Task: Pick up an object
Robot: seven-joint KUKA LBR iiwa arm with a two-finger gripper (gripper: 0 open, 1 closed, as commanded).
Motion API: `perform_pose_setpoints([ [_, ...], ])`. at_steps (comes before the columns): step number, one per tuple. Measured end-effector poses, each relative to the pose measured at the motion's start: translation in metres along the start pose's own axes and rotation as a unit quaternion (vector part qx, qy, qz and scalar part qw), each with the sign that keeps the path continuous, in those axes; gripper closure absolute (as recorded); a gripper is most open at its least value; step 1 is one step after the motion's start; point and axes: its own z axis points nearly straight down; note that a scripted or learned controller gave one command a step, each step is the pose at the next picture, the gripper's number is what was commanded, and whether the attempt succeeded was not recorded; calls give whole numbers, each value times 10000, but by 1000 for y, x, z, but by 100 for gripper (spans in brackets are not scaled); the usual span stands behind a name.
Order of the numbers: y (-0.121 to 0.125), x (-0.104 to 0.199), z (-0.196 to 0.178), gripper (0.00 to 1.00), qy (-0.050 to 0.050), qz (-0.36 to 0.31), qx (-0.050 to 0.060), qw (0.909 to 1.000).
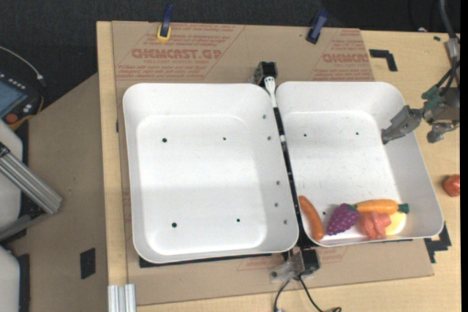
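The tool (401, 126) hangs over the right bin's (344, 157) far right rim, fingers spread and grasping nothing. Toy foods lie along the near wall: sausage (311, 218), purple grapes (341, 219), carrot (380, 206).

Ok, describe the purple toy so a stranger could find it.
Start at the right bin. A cluster of toy food lies along its near edge. The grapes sit between a sausage and a carrot, and are the only purple, bumpy piece.

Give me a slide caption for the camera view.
Gripper hovers at the right bin's far edge; toy food clustered in its near corner.
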Motion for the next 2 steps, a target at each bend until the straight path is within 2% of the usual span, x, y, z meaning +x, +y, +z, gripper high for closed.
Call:
perform_pose_setpoints([
  [1, 26, -20, -180, 0, -24, 25, -29, 10000],
  [2, -3, -97, -138, 0, 9, 75, 103, 9999],
])
